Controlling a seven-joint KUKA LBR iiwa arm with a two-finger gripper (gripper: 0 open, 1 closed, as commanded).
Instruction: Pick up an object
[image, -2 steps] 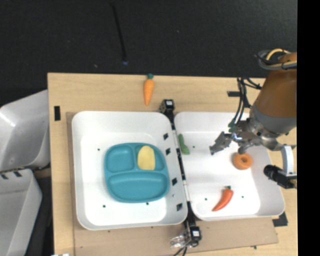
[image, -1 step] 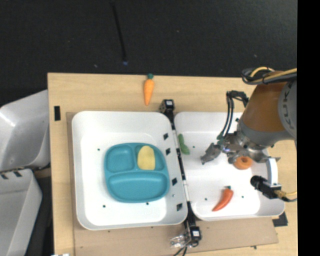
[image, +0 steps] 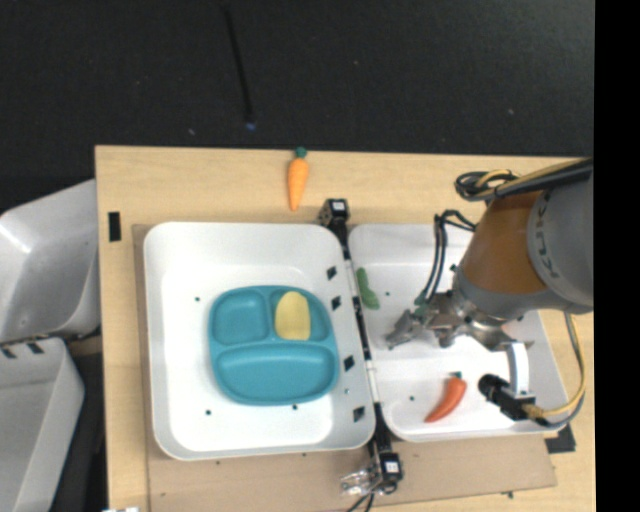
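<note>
A red chili pepper (image: 446, 399) lies near the front of the right bin (image: 400, 415). A green pod (image: 367, 289) rests by that bin's left wall. My gripper (image: 405, 330) hangs low over the middle of the right bin, between the green pod and the red pepper, pointing left. Nothing shows between its fingers. In the left bin (image: 175, 300) sits a blue divided plate (image: 270, 345) with a yellow lump (image: 292, 314) in its upper right compartment.
An orange carrot (image: 297, 179) lies on the bench behind the bins. The arm's grey and orange body (image: 510, 260) covers the right half of the right bin, with cables around it. A small black clamp (image: 333, 211) sits at the bins' rear junction.
</note>
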